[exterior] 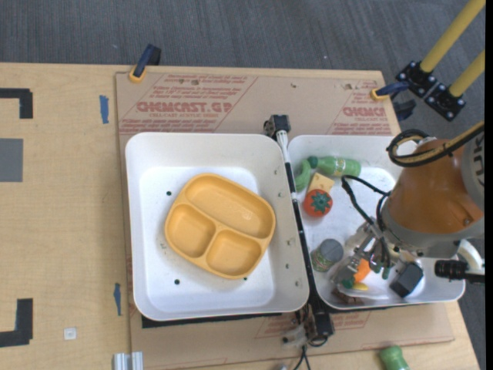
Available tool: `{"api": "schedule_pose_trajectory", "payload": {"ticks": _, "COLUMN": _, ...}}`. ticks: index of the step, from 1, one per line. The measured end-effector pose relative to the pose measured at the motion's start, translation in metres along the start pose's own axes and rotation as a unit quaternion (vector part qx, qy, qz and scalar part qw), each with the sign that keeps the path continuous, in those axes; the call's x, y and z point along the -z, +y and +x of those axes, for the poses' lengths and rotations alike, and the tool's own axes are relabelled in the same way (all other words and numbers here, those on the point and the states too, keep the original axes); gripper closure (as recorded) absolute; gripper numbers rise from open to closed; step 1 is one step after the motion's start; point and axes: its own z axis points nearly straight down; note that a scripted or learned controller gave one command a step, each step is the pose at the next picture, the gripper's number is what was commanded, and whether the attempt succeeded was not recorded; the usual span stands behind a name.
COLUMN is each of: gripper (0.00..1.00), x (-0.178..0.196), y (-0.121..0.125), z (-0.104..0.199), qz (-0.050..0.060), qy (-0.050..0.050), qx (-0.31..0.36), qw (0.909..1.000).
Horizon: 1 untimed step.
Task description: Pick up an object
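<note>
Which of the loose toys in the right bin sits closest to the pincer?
The small orange piece right beneath the pincer; the grey disc, red tomato and green bottle lie farther off.

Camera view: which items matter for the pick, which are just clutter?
Job:
gripper, low in the right bin
orange item at its tips
grey can
tomato toy
yellow block
green bottle

Lying about:
yellow divided plate in the left bin
blue-and-yellow clamp
green object on the bench
</note>
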Motion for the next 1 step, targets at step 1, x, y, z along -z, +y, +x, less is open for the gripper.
{"api": "schedule_pose_trajectory", "payload": {"ticks": 1, "gripper": 0.0, "x": -0.0004, "y": -0.0075, "z": -0.0105, "qz": 0.0, "qy": 0.0, "qx": 0.252, "qw": 0.9676}}
